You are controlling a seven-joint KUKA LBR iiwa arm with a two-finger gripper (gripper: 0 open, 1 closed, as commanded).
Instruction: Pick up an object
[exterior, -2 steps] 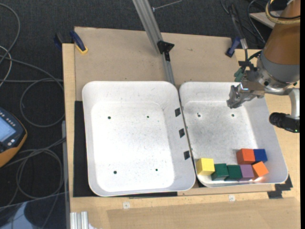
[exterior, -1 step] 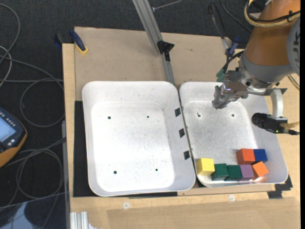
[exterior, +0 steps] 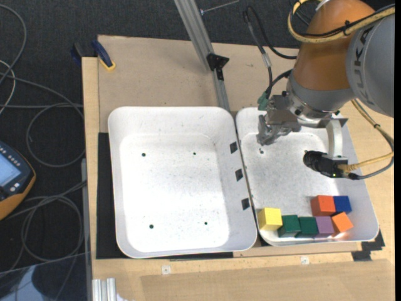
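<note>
- Wooden bench (exterior: 156,61), two white bins; blocks (exterior: 307,218) huddle in the right bin's (exterior: 282,174) near corner.
- Gripper (exterior: 268,135) hovers over the far end, well apart; can't tell its jaws.
- Blocks look light, rigid; yellow block (exterior: 270,217) offers free flat sides.

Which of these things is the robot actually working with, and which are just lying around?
In the job: gripper; right bin; yellow block; green blocks; purple block; orange blocks; blue block.

Lying about: left bin; cables; handheld controller.
</note>
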